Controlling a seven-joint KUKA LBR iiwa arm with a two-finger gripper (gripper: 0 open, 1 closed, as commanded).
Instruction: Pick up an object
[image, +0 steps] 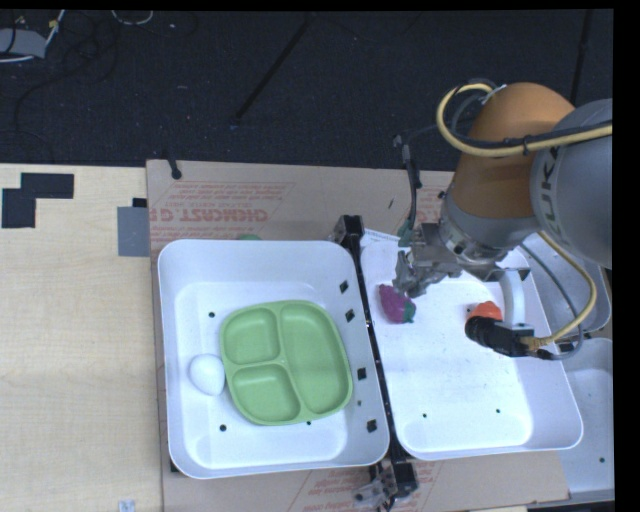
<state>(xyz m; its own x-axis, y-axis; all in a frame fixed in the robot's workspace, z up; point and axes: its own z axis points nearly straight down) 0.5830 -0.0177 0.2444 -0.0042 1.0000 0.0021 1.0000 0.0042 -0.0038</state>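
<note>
Found the gripper (405, 282) lowered into the right bin (470, 425), near its upper left corner. Could not tell from above whether open or closed. Saw its tip right at the upper edge of a small purple object (396, 304), touching or just above; could not say which. Noted that object as rounded and lumpy, magenta with a dab of green at its lower right, lying on the bin floor close to the divider (362, 330).

Spotted a small orange thing (484, 310) to the right, well apart from the purple one, partly hidden, shape unclear. Found the arm (515, 150), grey below an orange band, crowding the bin's upper right.

Found open room on smooth white floor toward the front edge and front right corner.

Traced the divider as two raised rims side by side with black clips, the nearest wall to the purple object.

Beyond it, found the left bin (180, 300), same shallow white plastic with rounded corners. Found in it a light green plate (285, 360), smooth, rounded-square, with three compartments. Found a white egg-shaped ball (207, 374) just beside the plate's left edge. Saw both bins resting on brown cardboard (250, 200) with red printing, beside a pale bench top (70, 350).
</note>
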